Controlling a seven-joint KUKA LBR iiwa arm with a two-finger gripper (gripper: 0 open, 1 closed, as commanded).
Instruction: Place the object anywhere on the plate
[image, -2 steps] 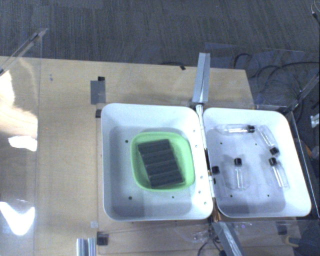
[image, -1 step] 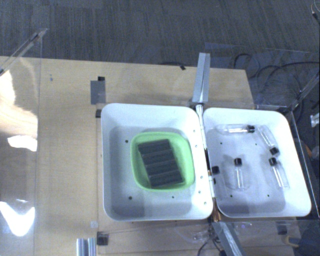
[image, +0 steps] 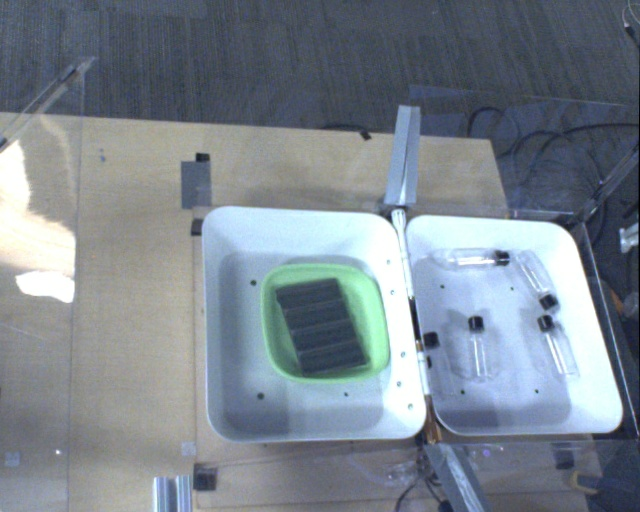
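Observation:
A square green plate (image: 372, 300) sits in the middle of the left white bin (image: 225, 330). A dark grey ribbed block (image: 319, 326) lies on the plate, turned slightly off square. In the right white bin (image: 590, 400) lie several clear vials with black caps: one (image: 478, 258) near the back edge, one (image: 479, 350) near the middle, and two (image: 535, 274) (image: 555, 342) along the right side.
A grey metal post (image: 404, 155) stands behind the seam between the bins. The wooden bench (image: 110, 330) stretches out to the left. Cables (image: 560, 150) lie at the back right. Small black brackets (image: 197, 182) sit near the left bin's corners.

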